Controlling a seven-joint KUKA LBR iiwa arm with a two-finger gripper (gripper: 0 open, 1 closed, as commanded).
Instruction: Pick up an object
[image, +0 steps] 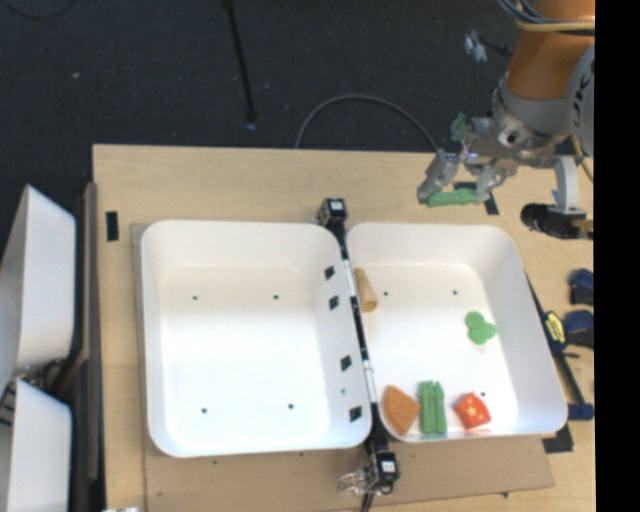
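Objects: five small pieces, all in the right bin (505, 262), none in the fingers' reach.
Left bin (165, 250): one, smooth white plastic, shallow, rounded corners, dark dots on its floor.
Tan piece (366, 290): one, slim, cone-like, by the right bin's left wall.
Orange wedge (401, 410): one, rounded triangle, matte, at the front wall.
Green sticks (432, 407): one ribbed bundle, upright in view, just beside the wedge.
Red block (473, 411): one, chunky, with pale specks.
Green blob (481, 328): one, lumpy, well apart from the front row.
Gripper (462, 183): one, metal, above the wooden bench (220, 180) behind the right bin; a green strip (452, 197) sits at its tips, grip unclear.
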